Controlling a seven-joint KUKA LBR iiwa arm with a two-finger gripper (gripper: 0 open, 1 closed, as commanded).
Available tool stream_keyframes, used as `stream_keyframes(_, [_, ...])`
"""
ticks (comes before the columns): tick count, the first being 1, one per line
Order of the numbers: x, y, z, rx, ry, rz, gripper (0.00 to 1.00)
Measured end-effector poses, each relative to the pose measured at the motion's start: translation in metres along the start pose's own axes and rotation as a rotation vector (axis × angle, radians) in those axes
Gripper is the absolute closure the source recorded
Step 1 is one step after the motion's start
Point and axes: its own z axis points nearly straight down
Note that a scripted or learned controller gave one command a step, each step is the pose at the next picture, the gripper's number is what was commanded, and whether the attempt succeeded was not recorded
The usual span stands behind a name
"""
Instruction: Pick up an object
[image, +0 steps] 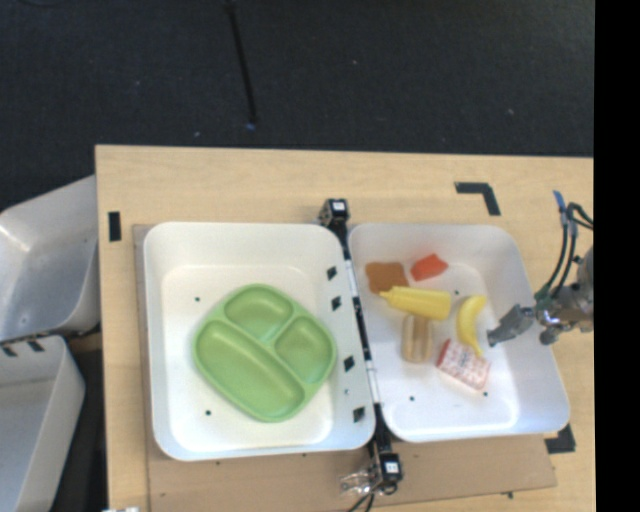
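Wooden bench (250, 185) spans frame centre, dark floor at 12 o'clock. Two shallow white bins side by side on it: left bin (160, 400), right bin (535, 400), rims touching along centre seam. Green divided plate (263, 351) lies in left bin, three compartments, tilted askew. Black clips (333, 211) at 12 o'clock end of seam, another (385, 466) at 6 o'clock end. Black corner marker (480, 194) on bench at 1 o'clock. White containers (40, 260) off bench at 9 o'clock.

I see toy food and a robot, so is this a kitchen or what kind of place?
Probably a robot test bench, not a kitchen. Two white bins sit on a wooden bench, a green divided plate in one and toy food like a banana in the other, with a gripper reaching in.
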Motion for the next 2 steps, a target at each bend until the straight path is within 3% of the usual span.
stream_keyframes(2, [-0.002, 0.006, 0.112, -0.001, 0.0, 0.003, 0.0])
